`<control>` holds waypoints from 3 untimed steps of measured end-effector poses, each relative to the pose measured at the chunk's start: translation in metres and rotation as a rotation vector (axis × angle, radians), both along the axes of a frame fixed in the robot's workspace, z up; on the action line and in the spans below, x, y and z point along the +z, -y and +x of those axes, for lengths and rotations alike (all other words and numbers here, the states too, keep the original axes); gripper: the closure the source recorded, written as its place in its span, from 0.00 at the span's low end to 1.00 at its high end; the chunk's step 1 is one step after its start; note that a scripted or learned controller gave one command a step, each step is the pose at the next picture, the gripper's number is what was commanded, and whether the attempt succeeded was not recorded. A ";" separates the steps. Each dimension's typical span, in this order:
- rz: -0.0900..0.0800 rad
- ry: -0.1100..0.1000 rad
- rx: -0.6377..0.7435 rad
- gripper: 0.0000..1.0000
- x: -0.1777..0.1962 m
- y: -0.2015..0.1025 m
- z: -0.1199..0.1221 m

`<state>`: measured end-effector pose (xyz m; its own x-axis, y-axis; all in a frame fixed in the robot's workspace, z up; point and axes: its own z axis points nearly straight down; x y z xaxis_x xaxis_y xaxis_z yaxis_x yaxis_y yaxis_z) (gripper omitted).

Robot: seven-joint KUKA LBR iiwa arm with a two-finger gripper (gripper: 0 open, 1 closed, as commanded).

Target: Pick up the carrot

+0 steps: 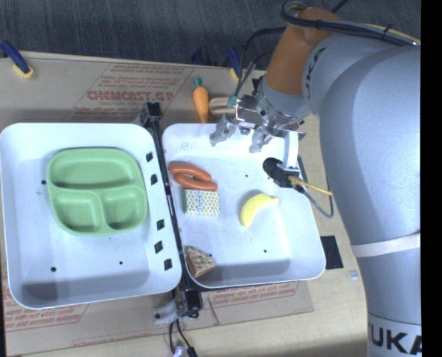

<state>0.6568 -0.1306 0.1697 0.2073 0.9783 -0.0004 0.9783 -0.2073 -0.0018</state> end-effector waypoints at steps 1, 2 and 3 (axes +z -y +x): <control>0.001 -0.005 -0.266 0.00 -0.068 0.047 -0.001; 0.002 -0.004 -0.036 0.00 -0.078 0.067 -0.010; 0.002 -0.003 0.183 0.00 -0.078 0.062 -0.015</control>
